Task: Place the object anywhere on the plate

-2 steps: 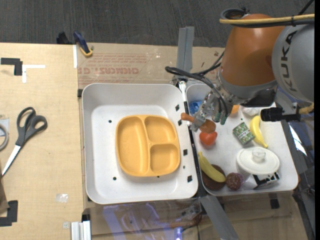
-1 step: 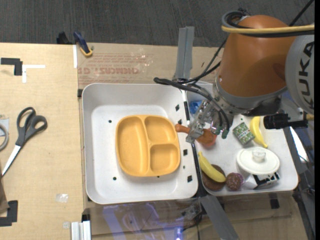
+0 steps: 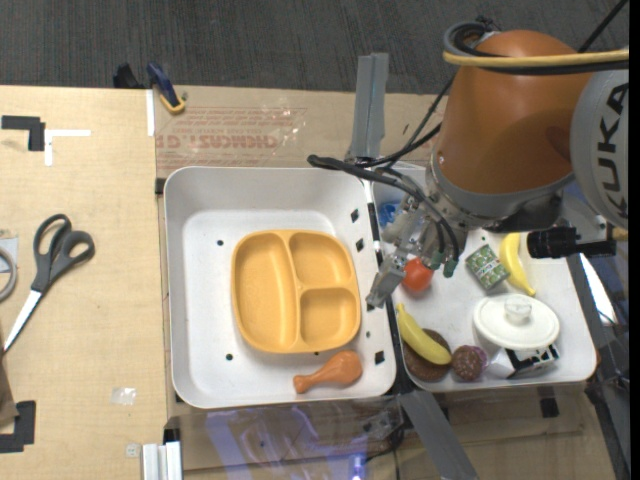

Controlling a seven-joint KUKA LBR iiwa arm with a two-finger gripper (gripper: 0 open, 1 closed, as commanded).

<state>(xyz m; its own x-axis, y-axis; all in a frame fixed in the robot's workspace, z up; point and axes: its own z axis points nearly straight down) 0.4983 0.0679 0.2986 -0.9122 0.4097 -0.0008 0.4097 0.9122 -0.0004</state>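
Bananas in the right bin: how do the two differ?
The banana by the dark round piece lies at the bin's near side, touching that dark round piece; the banana by the green box sits farther back, beside the green box. The first slants more than the second. Both are yellow and curved.

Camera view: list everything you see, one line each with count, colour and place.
plate: 1, yellow-orange, three compartments, left bin
drumstick: 1, orange-brown, left bin, in front of plate
tomato: 1, red, right bin, below claw
bananas: 2, yellow, right bin
white lid: 1, right bin
green packet: 1, right bin
dark round items: 2, right bin front
scissors: 1, black-handled, bench left
bins: 2, white
arm: 1, orange and grey, right
claw: 1, over bin divider
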